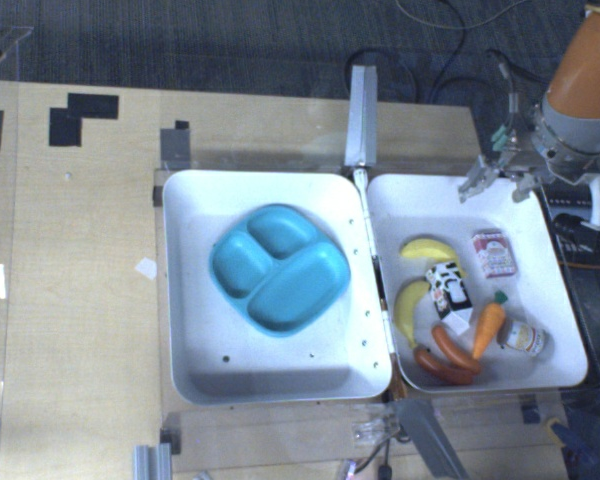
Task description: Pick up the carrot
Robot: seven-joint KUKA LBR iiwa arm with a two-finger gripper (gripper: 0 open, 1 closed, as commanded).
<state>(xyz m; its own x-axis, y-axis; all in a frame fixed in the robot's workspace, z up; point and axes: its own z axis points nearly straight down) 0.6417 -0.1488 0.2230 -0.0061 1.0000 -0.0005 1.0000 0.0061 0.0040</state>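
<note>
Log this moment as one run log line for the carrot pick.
carrot: right bin, near front, untouched | gripper: open, over bin's far edge, apart from carrot | grasp: not yet made

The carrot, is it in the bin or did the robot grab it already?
In the bin. The carrot lies in the right bin, beside the hot dog; the gripper is apart, over the far rim.

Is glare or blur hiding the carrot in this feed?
Camera view: the carrot reads clearly, orange with a green top, in the right bin; lighting is even with soft shadows; the gripper at that bin's far edge is slightly soft.
</note>
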